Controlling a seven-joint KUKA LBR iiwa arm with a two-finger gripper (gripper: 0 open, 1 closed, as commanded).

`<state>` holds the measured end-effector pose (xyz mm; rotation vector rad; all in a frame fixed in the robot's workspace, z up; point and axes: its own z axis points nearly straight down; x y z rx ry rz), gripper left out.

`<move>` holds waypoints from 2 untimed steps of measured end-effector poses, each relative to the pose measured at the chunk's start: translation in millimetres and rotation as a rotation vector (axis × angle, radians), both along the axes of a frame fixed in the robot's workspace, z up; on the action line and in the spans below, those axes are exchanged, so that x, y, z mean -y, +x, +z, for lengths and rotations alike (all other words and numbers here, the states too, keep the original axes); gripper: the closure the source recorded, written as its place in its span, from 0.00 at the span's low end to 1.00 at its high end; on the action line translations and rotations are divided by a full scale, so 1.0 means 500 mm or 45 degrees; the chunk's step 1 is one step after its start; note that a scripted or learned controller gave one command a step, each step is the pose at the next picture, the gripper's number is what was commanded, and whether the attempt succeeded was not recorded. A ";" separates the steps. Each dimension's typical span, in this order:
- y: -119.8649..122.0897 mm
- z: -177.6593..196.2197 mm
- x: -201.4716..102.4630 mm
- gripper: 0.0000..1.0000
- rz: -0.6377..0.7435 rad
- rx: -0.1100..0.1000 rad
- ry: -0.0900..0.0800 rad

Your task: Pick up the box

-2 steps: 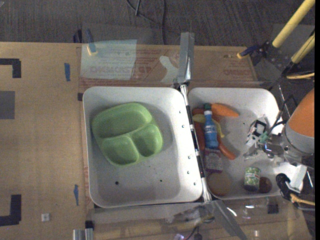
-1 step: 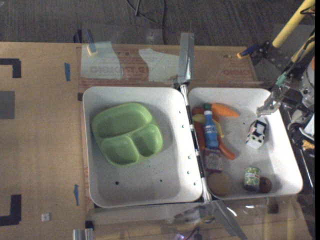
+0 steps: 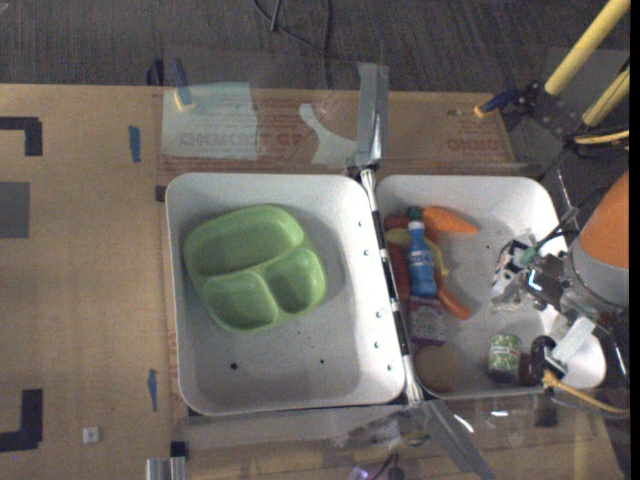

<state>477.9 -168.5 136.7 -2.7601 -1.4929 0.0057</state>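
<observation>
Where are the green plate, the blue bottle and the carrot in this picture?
green plate (image 3: 255, 266): camera view, on the ridge between its compartments.
blue bottle (image 3: 422, 265): camera view, on the middle of its body.
carrot (image 3: 450, 220): camera view, on its orange middle.

KUKA arm, right edge of frame, partly cropped.

Rounded orange band on top, grey body under it, edges blurred. Wrist end is a cluttered block of white and dark parts with small metal pieces; detail too small to read. Thin dark cables loop off the wrist area. A white rounded piece and a dark round part sit lower down, with a yellow-orange cable running beneath them toward the frame edge.
</observation>
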 end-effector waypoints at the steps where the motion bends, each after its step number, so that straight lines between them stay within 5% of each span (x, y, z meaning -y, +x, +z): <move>1: 0.005 0.471 -0.071 0.00 -0.172 0.005 -0.003; 2: 0.006 0.489 -0.073 1.00 -0.168 0.003 -0.005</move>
